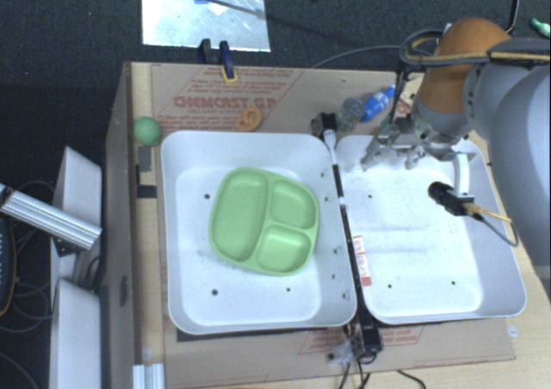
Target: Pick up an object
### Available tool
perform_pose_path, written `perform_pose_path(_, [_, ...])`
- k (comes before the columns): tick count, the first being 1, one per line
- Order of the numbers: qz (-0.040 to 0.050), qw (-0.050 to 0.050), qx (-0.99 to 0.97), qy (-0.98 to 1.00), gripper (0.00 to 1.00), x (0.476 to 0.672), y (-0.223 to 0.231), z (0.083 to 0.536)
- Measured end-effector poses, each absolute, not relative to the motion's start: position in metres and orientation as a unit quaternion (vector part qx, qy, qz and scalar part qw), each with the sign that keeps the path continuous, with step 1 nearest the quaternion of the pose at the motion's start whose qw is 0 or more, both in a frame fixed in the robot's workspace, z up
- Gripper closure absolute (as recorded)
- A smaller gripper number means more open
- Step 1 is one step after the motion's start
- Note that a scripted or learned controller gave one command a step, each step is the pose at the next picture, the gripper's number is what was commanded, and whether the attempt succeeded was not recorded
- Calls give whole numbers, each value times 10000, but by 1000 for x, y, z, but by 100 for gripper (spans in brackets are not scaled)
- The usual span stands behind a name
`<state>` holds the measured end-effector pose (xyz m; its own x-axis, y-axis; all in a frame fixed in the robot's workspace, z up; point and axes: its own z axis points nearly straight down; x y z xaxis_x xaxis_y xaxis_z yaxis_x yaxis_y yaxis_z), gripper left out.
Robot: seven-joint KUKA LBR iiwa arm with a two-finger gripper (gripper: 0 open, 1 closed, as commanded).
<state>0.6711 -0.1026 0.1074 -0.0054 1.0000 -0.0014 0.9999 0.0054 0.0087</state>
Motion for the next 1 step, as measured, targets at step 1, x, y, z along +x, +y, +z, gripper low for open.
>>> perform_pose_path(1, [5,6,7053,7089,0,669,-87,84])
